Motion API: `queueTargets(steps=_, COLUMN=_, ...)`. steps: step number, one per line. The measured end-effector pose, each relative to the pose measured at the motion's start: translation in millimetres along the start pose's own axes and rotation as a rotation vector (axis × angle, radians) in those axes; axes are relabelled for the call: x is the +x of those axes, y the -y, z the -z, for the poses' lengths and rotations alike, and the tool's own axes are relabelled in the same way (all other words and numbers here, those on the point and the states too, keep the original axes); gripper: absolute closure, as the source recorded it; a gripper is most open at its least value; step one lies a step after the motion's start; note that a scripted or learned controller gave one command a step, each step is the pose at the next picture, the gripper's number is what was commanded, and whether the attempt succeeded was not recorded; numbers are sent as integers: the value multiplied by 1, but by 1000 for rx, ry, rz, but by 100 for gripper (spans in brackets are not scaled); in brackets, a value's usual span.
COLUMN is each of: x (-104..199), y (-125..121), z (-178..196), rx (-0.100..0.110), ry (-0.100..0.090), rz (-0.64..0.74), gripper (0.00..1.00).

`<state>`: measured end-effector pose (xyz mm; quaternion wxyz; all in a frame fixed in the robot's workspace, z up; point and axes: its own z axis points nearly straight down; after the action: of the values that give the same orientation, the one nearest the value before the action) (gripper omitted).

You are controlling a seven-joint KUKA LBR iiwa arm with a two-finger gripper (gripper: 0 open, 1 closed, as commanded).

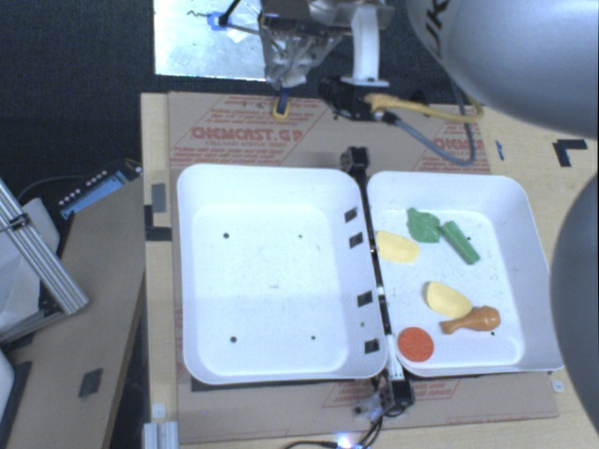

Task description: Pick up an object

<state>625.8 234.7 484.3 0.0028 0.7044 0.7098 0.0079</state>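
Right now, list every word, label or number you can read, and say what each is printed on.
"CHEMCAST GP" in red, on the brown board beyond the left bin.
The same red print repeats on the board beyond the right bin: too blurred and partly covered to read.
Large dark letters on the grey arm, cut off by the frame: not readable as a word.
Red print on the board's near edge: too small to read.

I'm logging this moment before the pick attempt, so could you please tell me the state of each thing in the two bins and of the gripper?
Left bin: lying flat on the bench.
Right bin: holds five toys.
Green toy: lying flat, untouched.
Upper yellow piece: lying beside the divider.
Lower yellow piece: lying flat, beside the drumstick.
Drumstick: lying on its side.
Red disc: lying flat.
Gripper: raised beyond the bins, holding nothing.
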Motion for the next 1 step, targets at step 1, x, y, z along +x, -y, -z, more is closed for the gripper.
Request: queueTargets(steps=1, x=1, y=78, z=34, rx=12, ry=3, rz=2, gripper=100)
